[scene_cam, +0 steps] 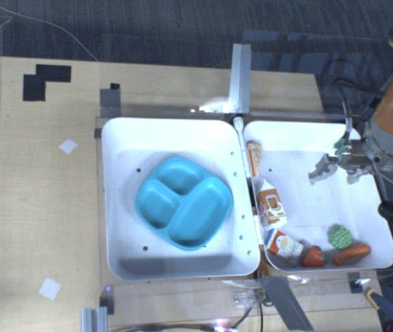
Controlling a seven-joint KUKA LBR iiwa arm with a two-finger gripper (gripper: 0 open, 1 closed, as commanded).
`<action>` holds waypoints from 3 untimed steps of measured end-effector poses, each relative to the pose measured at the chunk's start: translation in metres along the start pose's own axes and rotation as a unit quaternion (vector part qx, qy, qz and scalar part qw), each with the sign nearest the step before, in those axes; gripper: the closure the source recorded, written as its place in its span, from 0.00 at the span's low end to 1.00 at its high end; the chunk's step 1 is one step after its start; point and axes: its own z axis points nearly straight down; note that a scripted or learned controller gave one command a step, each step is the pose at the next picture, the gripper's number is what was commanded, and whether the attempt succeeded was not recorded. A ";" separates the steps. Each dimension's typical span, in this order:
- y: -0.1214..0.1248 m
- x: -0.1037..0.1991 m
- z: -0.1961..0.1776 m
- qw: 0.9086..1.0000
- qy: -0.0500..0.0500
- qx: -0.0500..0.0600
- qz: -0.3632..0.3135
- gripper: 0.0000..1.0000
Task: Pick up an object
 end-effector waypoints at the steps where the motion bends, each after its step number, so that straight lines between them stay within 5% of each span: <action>1: -0.053 -0.069 0.008 0.999 0.000 0.000 0.052 0.00; 2: -0.054 -0.040 0.098 0.999 0.000 0.001 0.054 0.00; 3: -0.053 -0.057 0.116 0.997 0.000 -0.001 -0.079 0.00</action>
